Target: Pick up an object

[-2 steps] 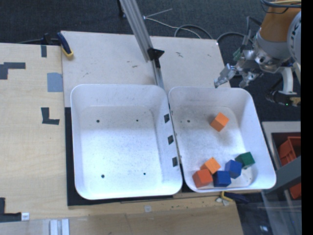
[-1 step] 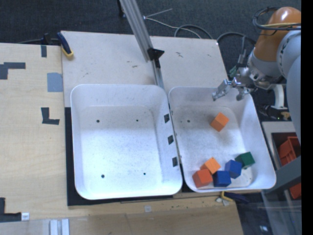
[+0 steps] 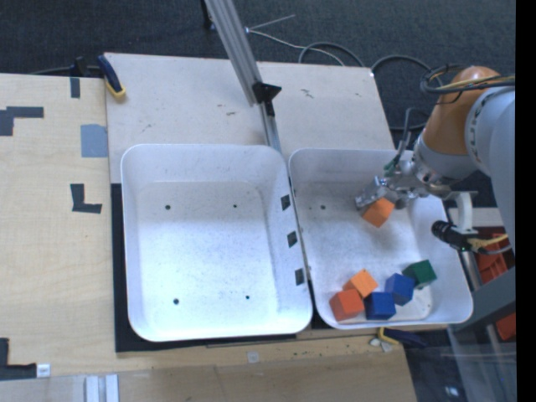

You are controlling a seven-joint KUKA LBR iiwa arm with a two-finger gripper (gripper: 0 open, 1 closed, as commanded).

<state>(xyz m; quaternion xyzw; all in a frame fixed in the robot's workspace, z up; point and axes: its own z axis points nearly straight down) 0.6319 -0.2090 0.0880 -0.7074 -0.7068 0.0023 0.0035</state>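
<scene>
1. Bench (image 3: 193, 90) carries two white bins side by side; I reach in from the right.
2. Left bin (image 3: 134, 224) is the big bare one, well apart from my work.
3. Right bin (image 3: 322, 182) holds all the blocks, so that's where I'm working.
4. Arm (image 3: 469, 124) hangs over the right bin's upper right part, wrist angled down toward the middle.
5. Gripper (image 3: 378, 199) sits just above the bin floor, fingers closed around an orange block (image 3: 378, 213). Block sticks out below the fingers, tilted, apart from the others. Looks grasped, though grip seems to be on its top part only, so it could slip.
6. Leftover blocks bunch in the lower right corner, probably slid there: orange cube (image 3: 347, 303), smaller orange block (image 3: 364, 282) touching it, blue block (image 3: 380, 306), second blue block (image 3: 400, 287), green block (image 3: 420, 272) nearest the wall.
7. Judgement: pick is mid-step, block taken but barely off the floor; next is a straight lift.
</scene>
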